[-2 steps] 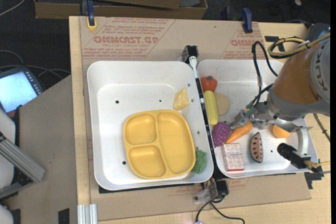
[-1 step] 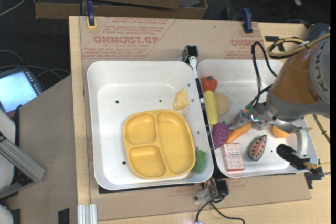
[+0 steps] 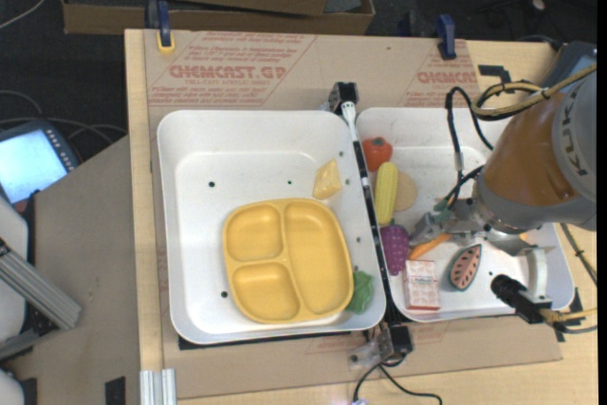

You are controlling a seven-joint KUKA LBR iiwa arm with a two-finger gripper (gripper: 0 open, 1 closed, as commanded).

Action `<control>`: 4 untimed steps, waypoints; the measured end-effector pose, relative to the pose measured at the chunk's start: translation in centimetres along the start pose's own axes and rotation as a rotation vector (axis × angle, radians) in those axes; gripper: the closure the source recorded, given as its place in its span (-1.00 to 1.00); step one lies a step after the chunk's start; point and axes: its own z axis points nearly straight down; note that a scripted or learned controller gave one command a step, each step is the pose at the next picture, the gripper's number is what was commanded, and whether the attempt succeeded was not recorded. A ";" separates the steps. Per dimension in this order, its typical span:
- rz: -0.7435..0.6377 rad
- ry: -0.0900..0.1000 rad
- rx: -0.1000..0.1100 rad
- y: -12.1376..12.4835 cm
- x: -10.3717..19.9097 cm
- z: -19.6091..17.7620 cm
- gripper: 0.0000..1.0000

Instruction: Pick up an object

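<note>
**Arm low over right bin, toys scattered beneath**

Nearest the lens, at lower centre of the frame: black clips and cabling at the front edge where the two bins meet. Just above, in the left bin, a yellow three-compartment tray lying flat toward the lower right corner, with a green leafy toy tucked against its right edge and a pale yellow wedge-shaped piece just beyond its upper right corner.

In the right bin, along the left wall from top to bottom: a red tomato-like toy, a yellow corn cob touching a pale round piece, a purple grape-coloured item, then a small red-and-white carton. Beside the carton, a small orange carrot-like piece and a reddish oval slice with dark seeds.

Reaching in from the right of the frame, the grey and orange arm, wrist down over the right bin, gripper just above the carrot-like piece. Fingers too hidden by the wrist and cables to tell whether apart or together; nothing visibly held.

Underneath everything, a brown board printed with red lettering.
</note>
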 end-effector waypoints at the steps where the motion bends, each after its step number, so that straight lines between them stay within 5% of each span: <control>1: -0.005 0.004 -0.001 3.7 -0.7 0.1 -1.00; 2: -0.001 0.003 0.000 4.1 -5.0 0.1 -1.00; 3: -0.008 0.004 -0.003 9.8 -2.6 0.1 -1.00; 4: 0.002 -0.001 -0.004 6.0 -8.7 -7.8 -1.00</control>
